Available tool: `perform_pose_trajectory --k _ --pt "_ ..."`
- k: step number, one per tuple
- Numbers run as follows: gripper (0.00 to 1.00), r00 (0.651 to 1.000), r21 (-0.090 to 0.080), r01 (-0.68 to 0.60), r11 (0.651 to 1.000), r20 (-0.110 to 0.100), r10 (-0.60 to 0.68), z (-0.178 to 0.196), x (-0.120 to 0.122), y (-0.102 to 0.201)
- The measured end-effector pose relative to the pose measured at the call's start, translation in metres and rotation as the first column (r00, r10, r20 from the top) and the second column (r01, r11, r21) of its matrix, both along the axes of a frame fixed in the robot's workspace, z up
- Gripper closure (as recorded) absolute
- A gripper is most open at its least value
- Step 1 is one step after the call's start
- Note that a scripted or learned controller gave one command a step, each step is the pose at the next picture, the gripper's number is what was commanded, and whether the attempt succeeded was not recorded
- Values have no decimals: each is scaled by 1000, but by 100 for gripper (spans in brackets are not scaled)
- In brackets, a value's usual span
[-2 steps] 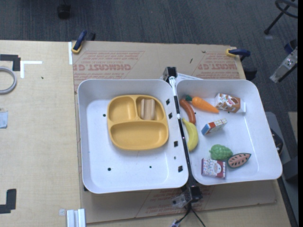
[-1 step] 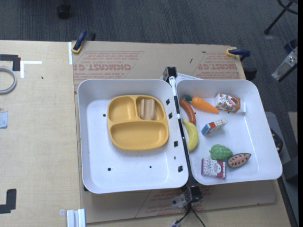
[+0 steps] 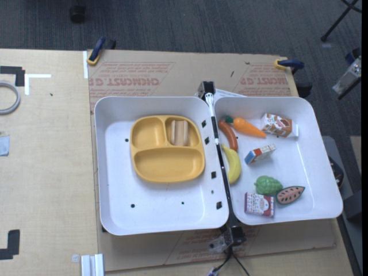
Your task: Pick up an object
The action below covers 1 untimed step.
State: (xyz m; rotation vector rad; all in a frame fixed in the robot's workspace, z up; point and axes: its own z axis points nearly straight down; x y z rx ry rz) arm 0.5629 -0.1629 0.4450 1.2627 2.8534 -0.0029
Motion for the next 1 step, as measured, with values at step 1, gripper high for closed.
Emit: perform_pose_trajectory --k 1 --pt "100 1000 -2 -1 1000 3 1 10 1 0"
